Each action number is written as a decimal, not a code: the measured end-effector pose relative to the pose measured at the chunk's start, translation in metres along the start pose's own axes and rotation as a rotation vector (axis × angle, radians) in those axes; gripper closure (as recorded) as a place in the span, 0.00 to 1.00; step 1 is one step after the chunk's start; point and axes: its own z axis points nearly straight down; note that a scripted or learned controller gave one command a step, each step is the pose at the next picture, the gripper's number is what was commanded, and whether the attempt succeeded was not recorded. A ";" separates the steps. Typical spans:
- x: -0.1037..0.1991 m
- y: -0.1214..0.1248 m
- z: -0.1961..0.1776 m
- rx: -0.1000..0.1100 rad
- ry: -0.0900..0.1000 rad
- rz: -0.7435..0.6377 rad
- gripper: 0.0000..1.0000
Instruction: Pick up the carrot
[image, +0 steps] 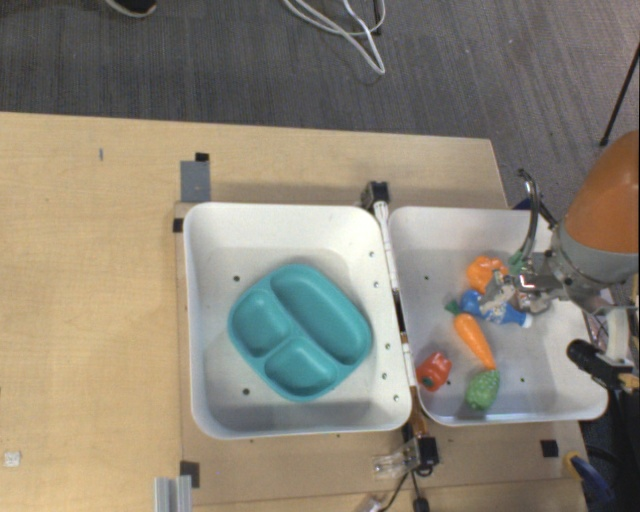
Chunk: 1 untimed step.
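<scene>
Over on the left side of the bench we are looking at the left bin (205, 300), where a teal divided plate (300, 329) is lying tilted across the floor — nothing there concerns us. Moving right across the metal divider (390, 280), we are entering the right bin (575, 405), where all the toy food is crowding together.

Near the bin's lower left a red pepper (433, 370) is sitting, with a green vegetable (482, 388) just beside it to the right. Between and above them the carrot (474, 338) is lying flat on the bin floor — orange, tapered, slanting from upper left to lower right, its top touching or nearly touching a blue toy (490, 308). An orange piece of food (485, 270) is sitting further up.

We are hanging the gripper (520, 290) above the blue toy, just beside the carrot's upper end rather than over its middle. Whether it is open or closed we cannot tell; the metal parts are blurring together.

We are judging the risk as a wrong catch: coming down from here, we could be closing on the blue toy, or nudging the carrot's tip so it rolls aside.
</scene>
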 end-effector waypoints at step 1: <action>0.052 -0.012 0.078 0.000 0.000 -0.146 0.00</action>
